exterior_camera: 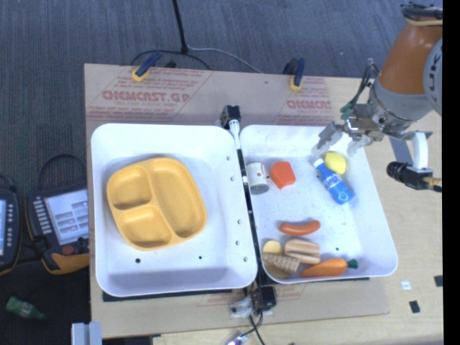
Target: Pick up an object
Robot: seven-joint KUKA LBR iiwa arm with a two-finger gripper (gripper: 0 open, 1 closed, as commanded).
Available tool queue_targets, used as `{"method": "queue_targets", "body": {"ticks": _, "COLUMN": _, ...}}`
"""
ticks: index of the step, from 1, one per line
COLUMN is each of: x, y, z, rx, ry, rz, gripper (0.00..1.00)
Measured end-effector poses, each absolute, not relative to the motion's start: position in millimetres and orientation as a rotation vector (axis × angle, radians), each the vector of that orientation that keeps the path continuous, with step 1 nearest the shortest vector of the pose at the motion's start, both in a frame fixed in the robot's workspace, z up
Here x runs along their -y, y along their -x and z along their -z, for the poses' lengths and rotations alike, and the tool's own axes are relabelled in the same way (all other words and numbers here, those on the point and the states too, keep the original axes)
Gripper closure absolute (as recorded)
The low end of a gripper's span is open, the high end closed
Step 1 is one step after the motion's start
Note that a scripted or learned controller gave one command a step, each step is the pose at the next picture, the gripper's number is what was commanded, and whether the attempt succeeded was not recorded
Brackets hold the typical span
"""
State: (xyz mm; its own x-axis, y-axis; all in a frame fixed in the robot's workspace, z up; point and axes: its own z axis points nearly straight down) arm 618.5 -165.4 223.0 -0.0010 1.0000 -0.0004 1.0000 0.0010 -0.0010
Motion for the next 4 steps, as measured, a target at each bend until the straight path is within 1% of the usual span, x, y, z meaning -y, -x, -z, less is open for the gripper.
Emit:
{"method": "queue_targets", "body": {"ticks": 1, "x": 223, "y": -608.0, "z": -111, "rx": 2.425, "ry": 1.994, "rz": -0.002, "gripper": 0.0}}
{"method": "queue_targets", "body": {"ticks": 2, "x": 191, "y": -603.4, "z": -96, "rx": 2.6, "ry": 1.766, "rz": -0.001, "gripper": 0.0}}
{"method": "queue_targets", "body": {"ticks": 3, "x": 190, "y": -604.2, "z": -106, "rx": 2.6, "ry": 1.768, "rz": 0.002, "gripper": 1.0}}
{"method": "queue_targets", "body": {"ticks": 4, "x": 156, "y": -590.9, "z": -97, "rx": 2.578, "ry": 1.805, "rz": 0.001, "gripper": 1.0}}
